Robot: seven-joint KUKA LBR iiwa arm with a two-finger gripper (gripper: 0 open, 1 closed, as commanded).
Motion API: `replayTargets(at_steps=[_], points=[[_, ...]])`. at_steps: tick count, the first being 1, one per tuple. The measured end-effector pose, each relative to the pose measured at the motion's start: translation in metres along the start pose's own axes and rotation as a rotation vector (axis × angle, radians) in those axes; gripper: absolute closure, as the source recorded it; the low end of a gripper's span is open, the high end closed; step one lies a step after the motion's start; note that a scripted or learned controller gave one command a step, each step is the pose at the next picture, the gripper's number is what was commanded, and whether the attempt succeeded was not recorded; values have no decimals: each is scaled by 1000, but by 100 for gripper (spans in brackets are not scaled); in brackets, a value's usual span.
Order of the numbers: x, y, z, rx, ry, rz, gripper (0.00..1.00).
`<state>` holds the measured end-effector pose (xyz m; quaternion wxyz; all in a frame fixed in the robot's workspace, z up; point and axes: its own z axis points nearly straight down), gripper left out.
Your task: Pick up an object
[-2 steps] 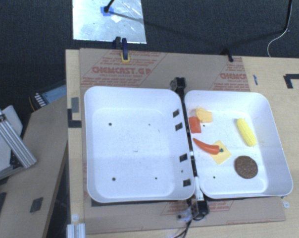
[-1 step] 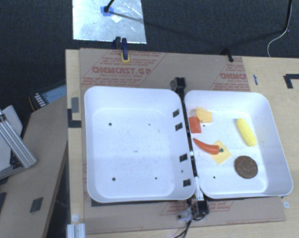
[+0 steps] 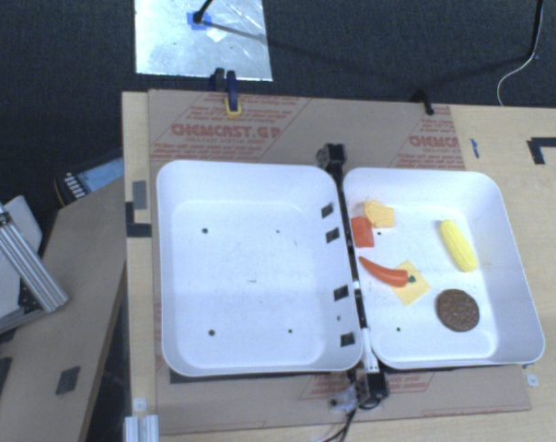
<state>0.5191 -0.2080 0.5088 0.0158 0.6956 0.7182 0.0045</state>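
Note:
The right bin (image 3: 508, 247) holds several toy foods. A yellow corn cob (image 3: 457, 244) lies toward its right side. A round brown patty (image 3: 457, 309) sits near the bin's front right. A red chili pepper (image 3: 385, 270) lies across a yellow cheese slice (image 3: 413, 288) close to the divider. Behind them are a small orange-red block (image 3: 362, 231) and a yellow-orange wedge (image 3: 380, 214).
The left bin (image 3: 250, 265) stands beside the right one, joined by black clips along the divider (image 3: 352, 265). Both rest on a cardboard sheet (image 3: 287, 132). A shiny foil sheet (image 3: 202, 24) lies behind the bench, and an aluminium frame (image 3: 20, 256) stands at the left.

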Motion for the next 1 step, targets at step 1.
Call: replayTargets(at_steps=[1], points=[[0,0,0,1,0,0,0]])
